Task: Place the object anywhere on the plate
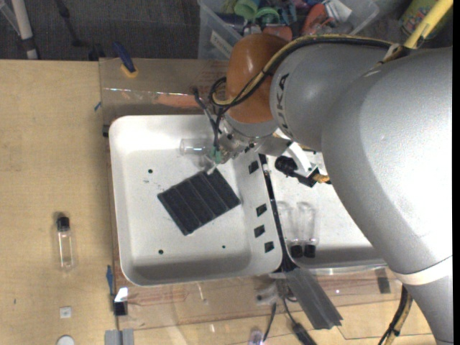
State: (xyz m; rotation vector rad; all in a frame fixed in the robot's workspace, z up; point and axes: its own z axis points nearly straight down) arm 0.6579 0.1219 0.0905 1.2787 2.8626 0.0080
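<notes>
Clear vial (192,148) is sitting toward the far side of the left bin (133,214), just left of the end effector (218,152) and just beyond the far edge of the dark ribbed plate (199,201). Cannot tell whether the end effector is clenched, released or grasping the vial. Risk: if the hold is lacking, the vial is likely rolling on the bin floor. Released over the plate's edge, it could be rolling off the ribs.

1 fixed camera looks down at a slant on both bins (136,264), the arm (374,121) entering from the right.
</notes>
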